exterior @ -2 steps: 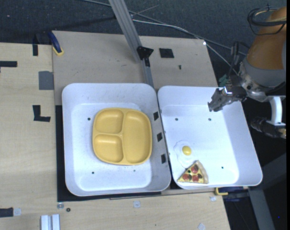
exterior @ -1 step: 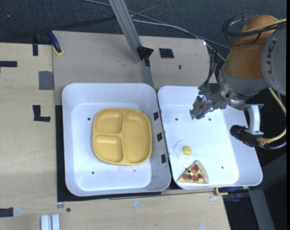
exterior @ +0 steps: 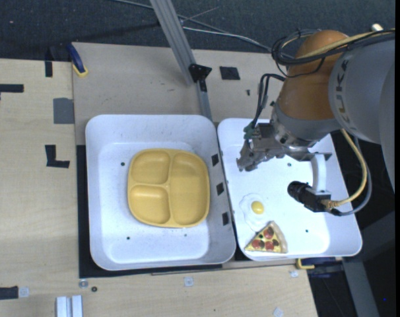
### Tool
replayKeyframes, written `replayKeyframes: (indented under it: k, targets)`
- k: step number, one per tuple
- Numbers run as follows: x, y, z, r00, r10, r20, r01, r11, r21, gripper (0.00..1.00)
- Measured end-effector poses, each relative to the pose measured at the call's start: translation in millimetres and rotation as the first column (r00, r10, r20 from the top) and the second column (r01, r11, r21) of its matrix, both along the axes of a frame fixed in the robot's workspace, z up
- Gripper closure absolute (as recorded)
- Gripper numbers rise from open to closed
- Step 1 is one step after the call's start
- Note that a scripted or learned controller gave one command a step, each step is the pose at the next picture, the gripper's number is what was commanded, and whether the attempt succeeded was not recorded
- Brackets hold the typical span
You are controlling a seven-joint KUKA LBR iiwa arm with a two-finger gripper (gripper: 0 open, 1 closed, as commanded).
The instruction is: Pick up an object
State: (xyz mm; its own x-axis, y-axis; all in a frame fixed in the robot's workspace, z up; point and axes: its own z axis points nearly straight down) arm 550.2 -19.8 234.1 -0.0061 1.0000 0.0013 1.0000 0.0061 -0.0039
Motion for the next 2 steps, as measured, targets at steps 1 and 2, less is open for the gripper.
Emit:
replayKeyframes:
  k: [1,2]
  targets:
    - [-16,58,-8,1.0,0.0,0.0,0.0,1.0,-0.001,1.0]
    - [-29,115,-15,1.0,0.0,0.0,0.0,1.0,-0.001,1.0]
